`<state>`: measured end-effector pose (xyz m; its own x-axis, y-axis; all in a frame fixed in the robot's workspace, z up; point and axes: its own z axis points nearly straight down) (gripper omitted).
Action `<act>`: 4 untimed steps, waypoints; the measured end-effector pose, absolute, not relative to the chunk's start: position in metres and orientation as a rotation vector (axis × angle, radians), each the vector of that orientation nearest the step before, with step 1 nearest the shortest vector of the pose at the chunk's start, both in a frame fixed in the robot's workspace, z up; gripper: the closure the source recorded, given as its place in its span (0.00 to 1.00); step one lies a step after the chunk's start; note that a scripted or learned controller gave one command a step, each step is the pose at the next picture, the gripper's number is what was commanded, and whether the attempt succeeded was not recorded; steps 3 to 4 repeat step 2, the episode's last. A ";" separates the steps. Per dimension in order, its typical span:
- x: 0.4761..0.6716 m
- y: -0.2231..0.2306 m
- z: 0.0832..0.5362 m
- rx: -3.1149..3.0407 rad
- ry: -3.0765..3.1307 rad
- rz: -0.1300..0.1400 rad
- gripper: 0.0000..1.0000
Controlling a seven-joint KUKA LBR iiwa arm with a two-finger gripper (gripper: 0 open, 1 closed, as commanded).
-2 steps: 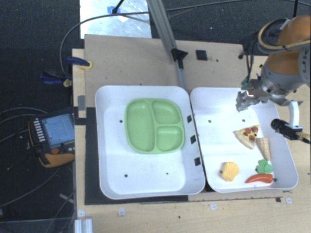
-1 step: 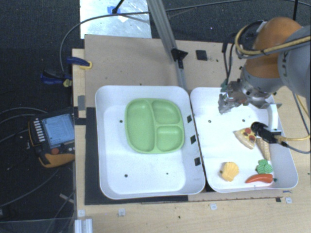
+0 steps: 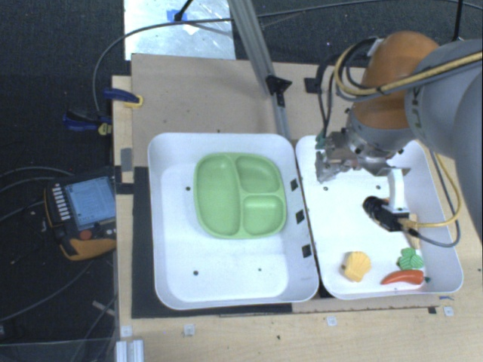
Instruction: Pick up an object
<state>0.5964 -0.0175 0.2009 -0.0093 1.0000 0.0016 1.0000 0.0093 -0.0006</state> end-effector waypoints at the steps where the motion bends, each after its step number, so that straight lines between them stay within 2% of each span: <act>1: 0.597 0.030 0.201 -2.211 -2.231 -0.004 1.00; 2: 0.588 0.089 0.221 -2.208 -2.234 -0.006 1.00; 4: 0.588 0.089 0.221 -2.208 -2.234 -0.006 1.00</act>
